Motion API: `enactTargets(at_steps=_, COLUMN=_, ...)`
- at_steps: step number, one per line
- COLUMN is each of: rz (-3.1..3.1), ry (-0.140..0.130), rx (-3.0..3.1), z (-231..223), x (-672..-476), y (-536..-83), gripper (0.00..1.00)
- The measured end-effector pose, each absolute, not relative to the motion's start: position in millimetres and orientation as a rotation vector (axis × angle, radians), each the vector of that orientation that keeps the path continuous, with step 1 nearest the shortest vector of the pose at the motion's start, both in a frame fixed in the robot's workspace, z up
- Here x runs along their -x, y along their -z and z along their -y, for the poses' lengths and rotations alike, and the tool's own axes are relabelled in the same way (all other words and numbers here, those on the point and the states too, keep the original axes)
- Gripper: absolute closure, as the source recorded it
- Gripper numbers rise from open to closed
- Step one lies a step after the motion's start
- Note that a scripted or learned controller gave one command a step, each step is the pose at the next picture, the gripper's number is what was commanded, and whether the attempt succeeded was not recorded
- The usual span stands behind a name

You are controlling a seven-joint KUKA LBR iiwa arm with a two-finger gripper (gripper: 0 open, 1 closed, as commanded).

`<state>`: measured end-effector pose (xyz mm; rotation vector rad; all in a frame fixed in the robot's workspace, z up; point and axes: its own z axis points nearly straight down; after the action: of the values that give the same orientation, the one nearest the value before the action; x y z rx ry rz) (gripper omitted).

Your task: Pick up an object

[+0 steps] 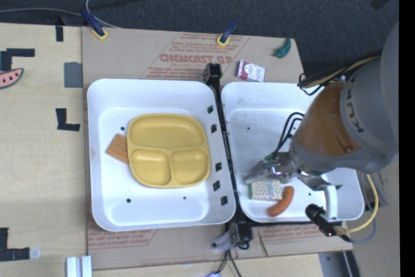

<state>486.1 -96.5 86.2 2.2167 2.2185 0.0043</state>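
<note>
Camera view: two white bins sit side by side on a cardboard sheet on the bench. Left bin holds a yellow divided plate near its centre, w/ a tan waffle-like piece tucked partly under the plate's left edge.

Right bin: arm comes in from the right edge, orange band over the bin's right half. Gripper is low over the bin's front part, close to the divider side; fingers spread apart, nothing seen between them. Just in front of it, near the bin's front edge, lies a small whitish-green patterned block, and touching or just beside that block's right end a reddish-orange sausage, tilted. Whether the fingertips touch the block: can't tell.

On the cardboard behind the right bin, near its back-left corner, a small red-and-white packet; a teal bit at the sheet's back-right corner. Two yellow-blue clips on the sheet's back edge.
</note>
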Motion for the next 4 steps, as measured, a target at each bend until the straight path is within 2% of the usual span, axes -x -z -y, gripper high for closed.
enactTargets(at_steps=1, rz=-2.220, ry=0.003, rx=-2.225, z=96, x=-492.1, y=-85, gripper=0.00)
enactTargets(at_steps=2, rz=-2.220, ry=-0.002, rx=-2.219, z=95, x=-538.5, y=-86, gripper=0.00)
enactTargets(at_steps=3, rz=-2.217, ry=0.000, rx=-2.218, z=96, x=-538.4, y=-96, gripper=1.00)
enactTargets(at_steps=4, rz=-2.217, ry=0.000, rx=-2.218, z=96, x=-538.4, y=-95, gripper=0.00)
